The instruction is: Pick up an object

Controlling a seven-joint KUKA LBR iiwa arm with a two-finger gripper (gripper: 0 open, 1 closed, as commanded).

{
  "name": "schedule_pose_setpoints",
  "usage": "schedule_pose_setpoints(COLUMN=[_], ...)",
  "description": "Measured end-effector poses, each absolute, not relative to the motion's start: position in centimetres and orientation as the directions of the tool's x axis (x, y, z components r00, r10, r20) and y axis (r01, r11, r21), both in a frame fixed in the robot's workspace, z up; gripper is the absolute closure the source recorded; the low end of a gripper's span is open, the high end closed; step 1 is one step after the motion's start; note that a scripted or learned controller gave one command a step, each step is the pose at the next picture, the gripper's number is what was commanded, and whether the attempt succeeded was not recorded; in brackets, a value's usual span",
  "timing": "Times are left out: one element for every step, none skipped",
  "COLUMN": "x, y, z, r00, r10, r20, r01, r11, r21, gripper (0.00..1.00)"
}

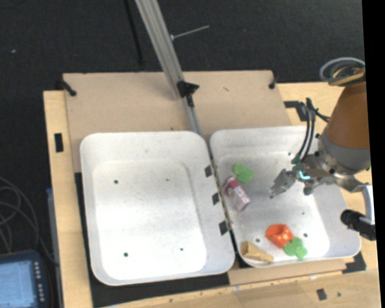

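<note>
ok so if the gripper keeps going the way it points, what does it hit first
It points toward the view's left, so the gripper would most likely meet the pink wrapped object first, with the green piece just above that line. Its height over the right bin is unclear.

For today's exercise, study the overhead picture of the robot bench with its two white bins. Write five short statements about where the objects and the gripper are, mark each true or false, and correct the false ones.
1. All the small objects lie in the right bin. True.
2. The orange object sits in the left bin. False: it is in the right bin, near its front edge.
3. The gripper is above the right bin. True.
4. The gripper holds the pink packet. False: the packet lies on the bin floor, apart from the gripper.
5. Two green objects are in the right bin. True: one near the packet, one beside the orange object.
</note>
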State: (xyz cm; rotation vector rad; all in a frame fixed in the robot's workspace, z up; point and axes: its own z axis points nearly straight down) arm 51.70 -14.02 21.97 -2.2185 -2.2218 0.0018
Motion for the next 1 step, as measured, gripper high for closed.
schedule_pose_setpoints(x=[51.8], y=[-14.04], z=[22.19], r00=[0.001], r10=[1.0], r20=[-0.001], r01=[1.0], r11=[-0.001], r21=[0.003], gripper=[0.0])
